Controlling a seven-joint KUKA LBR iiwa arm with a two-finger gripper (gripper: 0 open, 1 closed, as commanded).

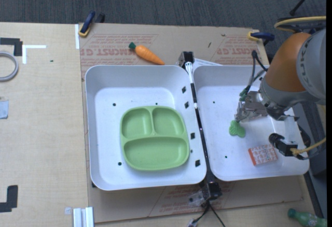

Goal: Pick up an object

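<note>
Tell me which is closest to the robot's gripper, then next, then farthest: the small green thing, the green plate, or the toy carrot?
From the gripper:
1. Small green thing, just below it in the right bin.
2. Green plate, in the left bin.
3. Toy carrot, outside the bins on the cardboard behind them.

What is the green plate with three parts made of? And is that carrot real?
The green plate looks like smooth molded plastic: one even pale green, rounded dividers, soft sheen. The carrot is probably a toy, plastic or rubber: its orange is very even and its green top looks like a tidy stub. The picture can't settle it for sure.
</note>
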